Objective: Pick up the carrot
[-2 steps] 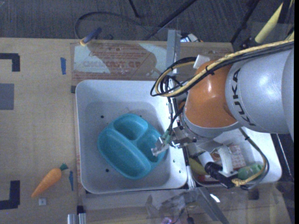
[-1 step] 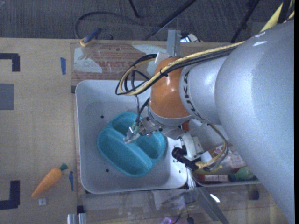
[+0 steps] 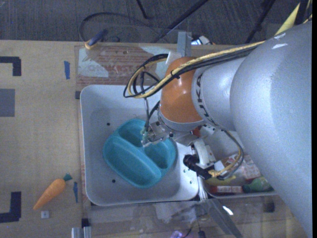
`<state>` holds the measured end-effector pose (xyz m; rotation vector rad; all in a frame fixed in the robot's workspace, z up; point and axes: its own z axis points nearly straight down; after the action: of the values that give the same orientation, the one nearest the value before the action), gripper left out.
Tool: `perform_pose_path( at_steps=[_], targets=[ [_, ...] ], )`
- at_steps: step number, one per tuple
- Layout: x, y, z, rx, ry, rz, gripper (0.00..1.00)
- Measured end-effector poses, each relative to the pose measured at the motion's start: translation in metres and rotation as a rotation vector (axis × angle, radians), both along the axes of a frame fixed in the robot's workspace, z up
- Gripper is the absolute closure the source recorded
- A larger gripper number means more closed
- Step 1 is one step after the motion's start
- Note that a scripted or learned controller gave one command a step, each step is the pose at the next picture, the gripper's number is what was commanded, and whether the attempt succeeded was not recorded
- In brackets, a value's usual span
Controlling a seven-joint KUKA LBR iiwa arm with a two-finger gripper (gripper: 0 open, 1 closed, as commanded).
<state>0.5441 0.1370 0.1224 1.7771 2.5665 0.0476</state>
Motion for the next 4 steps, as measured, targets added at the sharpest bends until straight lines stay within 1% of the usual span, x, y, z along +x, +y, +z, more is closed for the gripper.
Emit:
perform_pose_path(
  at_steps=[1, 4],
  targets=[
    [0.016, 0.041, 0.092, -0.013, 0.033, -0.058, 1.0],
    [0.017, 0.045, 0.122, -0.015, 0.025, -0.047, 1.0]
  ],
)
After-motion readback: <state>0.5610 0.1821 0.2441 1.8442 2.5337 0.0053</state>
